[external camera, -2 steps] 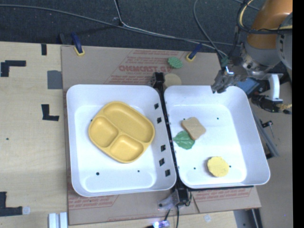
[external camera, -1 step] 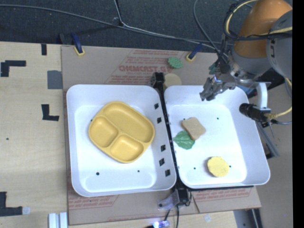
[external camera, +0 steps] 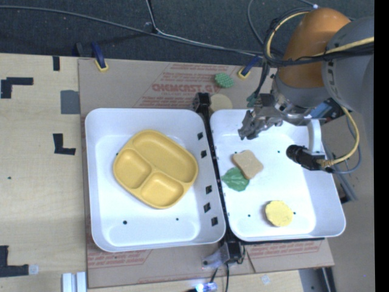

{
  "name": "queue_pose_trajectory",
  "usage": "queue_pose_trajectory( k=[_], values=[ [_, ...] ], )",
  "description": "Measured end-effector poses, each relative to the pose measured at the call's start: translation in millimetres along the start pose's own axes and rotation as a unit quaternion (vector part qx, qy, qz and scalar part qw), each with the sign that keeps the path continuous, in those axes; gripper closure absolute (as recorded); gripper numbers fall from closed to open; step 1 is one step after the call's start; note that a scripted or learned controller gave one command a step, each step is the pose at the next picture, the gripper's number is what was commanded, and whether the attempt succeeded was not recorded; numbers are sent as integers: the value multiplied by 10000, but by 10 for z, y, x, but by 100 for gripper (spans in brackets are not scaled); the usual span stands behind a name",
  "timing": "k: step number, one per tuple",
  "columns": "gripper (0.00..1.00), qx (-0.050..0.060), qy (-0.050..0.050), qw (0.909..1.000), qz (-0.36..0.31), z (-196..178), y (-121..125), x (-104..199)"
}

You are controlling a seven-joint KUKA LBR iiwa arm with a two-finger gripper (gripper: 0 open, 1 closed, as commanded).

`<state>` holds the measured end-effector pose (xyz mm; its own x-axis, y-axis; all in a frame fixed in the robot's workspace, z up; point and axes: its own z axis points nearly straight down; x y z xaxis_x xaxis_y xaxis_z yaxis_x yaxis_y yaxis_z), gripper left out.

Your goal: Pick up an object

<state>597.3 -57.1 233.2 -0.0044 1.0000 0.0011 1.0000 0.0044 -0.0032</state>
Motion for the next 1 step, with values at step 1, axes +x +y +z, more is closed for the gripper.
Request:
queue_pose_trajectory(
  k=[1],
  values=[
    [100, 5, -4, 10000, 2, 106, -204, 474]
  ],
)
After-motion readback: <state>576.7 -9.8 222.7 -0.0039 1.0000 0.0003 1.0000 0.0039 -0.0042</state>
